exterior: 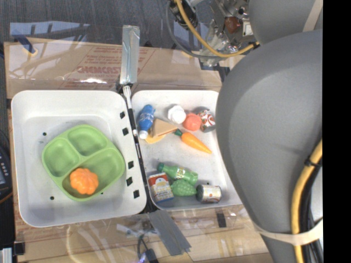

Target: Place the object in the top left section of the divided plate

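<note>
Grey arm bulk (269, 136) covers the right bin's (164, 100) right side, hiding whatever lies beneath. An orange fruit (83, 181) sits in the green divided plate's (66, 155) bottom section, left bin (27, 147). The gripper's state cannot be told.

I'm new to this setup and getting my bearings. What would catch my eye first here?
The grey arm looms over the right side, covering part of the right bin. In the left bin sits a green divided plate with an orange fruit in its large lower section. The right bin holds a jumble of toy foods, including a carrot.
</note>
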Robot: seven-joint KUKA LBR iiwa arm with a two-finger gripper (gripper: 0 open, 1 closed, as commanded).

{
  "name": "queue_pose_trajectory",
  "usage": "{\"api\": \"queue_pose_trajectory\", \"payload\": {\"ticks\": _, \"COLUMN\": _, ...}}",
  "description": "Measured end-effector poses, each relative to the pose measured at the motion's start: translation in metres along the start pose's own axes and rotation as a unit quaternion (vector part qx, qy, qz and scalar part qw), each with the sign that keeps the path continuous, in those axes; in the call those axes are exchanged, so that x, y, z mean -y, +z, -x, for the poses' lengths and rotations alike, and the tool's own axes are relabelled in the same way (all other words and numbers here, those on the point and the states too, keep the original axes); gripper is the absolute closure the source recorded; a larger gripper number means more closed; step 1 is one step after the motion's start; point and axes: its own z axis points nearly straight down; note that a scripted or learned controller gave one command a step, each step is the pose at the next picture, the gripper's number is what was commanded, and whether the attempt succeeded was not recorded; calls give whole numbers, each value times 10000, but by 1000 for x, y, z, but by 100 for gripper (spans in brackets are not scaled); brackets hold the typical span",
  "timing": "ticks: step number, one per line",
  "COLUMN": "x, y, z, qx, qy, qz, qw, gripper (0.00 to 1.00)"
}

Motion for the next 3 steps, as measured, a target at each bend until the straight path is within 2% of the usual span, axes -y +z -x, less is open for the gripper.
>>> {"api": "queue_pose_trajectory", "payload": {"ticks": 1, "x": 4, "y": -8, "z": -2, "qx": 27, "qy": -54, "qz": -9, "qw": 10000, "gripper": 100}}
{"api": "queue_pose_trajectory", "payload": {"ticks": 2, "x": 23, "y": 0, "z": 34, "qx": 15, "qy": -125, "qz": -13, "qw": 9999, "gripper": 100}}
{"api": "queue_pose_trajectory", "payload": {"ticks": 3, "x": 25, "y": -8, "z": 33, "qx": 51, "qy": -173, "qz": -14, "qw": 9998, "gripper": 100}}
